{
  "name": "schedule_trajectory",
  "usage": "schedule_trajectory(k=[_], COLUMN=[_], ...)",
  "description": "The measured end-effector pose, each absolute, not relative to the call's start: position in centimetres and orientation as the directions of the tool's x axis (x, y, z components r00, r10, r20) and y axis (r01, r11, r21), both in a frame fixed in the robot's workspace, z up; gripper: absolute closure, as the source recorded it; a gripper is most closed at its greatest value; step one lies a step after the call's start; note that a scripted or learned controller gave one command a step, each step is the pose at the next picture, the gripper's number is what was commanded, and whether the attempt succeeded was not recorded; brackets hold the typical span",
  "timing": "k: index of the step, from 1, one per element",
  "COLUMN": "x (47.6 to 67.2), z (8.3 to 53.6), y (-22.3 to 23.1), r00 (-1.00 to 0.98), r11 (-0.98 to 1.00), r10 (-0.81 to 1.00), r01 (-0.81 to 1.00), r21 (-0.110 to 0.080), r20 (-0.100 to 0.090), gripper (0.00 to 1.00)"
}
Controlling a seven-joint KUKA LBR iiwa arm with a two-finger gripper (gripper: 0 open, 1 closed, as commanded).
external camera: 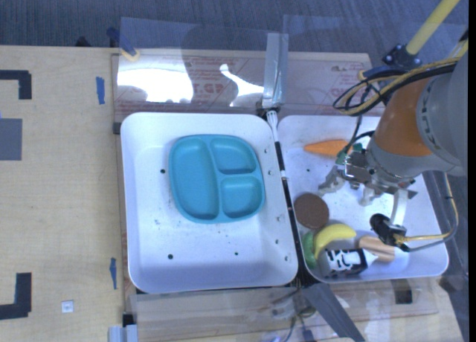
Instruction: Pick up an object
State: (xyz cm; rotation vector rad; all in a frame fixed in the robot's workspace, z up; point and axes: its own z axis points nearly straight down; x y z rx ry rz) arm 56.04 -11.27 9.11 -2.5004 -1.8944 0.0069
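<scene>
Blue-grey carpet lies behind a pale wooden bench (52, 207) that carries two shallow white bins side by side. No object is between the fingers; the nearest loose things lie in the right bin (428, 259). An orange carrot (326, 147) rests toward that bin's 11 o'clock corner, just beside the gripper (355, 186). A brown round disc (311, 210) sits at the bin's 8 o'clock side, and below it, at about 7 o'clock, a yellow banana (332, 235) lies against a green piece (307, 244) and a black-and-white item (343, 259). A brush with a wooden handle (383, 246) lies at 5 o'clock. The gripper hangs over the middle of this bin, its two fingers spread apart and holding nothing. The left bin (141, 251) holds a blue divided plate (217, 177) near its centre.
</scene>
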Motion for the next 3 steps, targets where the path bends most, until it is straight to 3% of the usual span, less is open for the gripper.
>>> schedule_trajectory(k=[1,2,3], x=[61.8,66.3,66.3], z=[10.5,8.4,8.4], y=[-14.3,-11.8,-12.1], r00=[0.118,0.084,-0.054], r11=[-0.118,-0.084,0.054], r10=[0.993,0.996,0.999], r01=[0.993,0.996,0.998], r21=[-0.002,-0.015,-0.016], r20=[0.0,-0.002,-0.003], gripper=[0.0,0.0,0.0])
